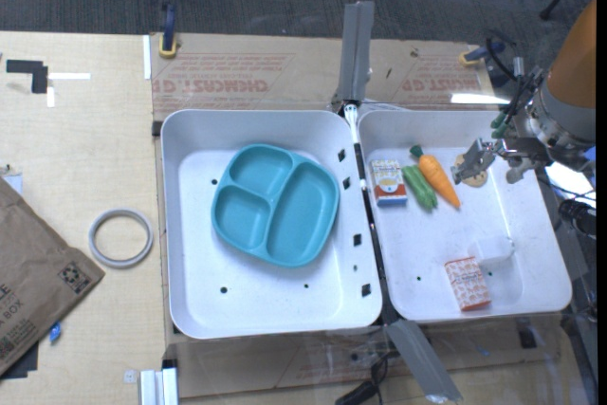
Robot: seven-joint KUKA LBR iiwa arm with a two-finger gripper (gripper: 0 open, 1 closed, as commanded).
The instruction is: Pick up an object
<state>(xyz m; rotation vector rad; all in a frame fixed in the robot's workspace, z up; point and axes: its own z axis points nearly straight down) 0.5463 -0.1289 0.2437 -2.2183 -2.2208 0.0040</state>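
Carrot (438,178): orange toy with green top, lying slantwise in upper middle of right bin (531,299), just left of gripper, not held
Gripper (484,164): over upper right part of right bin, near far wall; finger state can't tell, nothing seen between fingers
Arm (574,76): grey with orange band, reaching in from right
Green pod (419,186): touching carrot's left side
Small carton (388,181): red, white and blue, left of pod, near divider
Red-white packet (468,283): lower part of right bin, well apart from carrot
Blue divided plate (275,204): centre of left bin (180,299)
Tape ring (120,236): on bench left of bins
Cardboard box (33,275): bench, lower left corner
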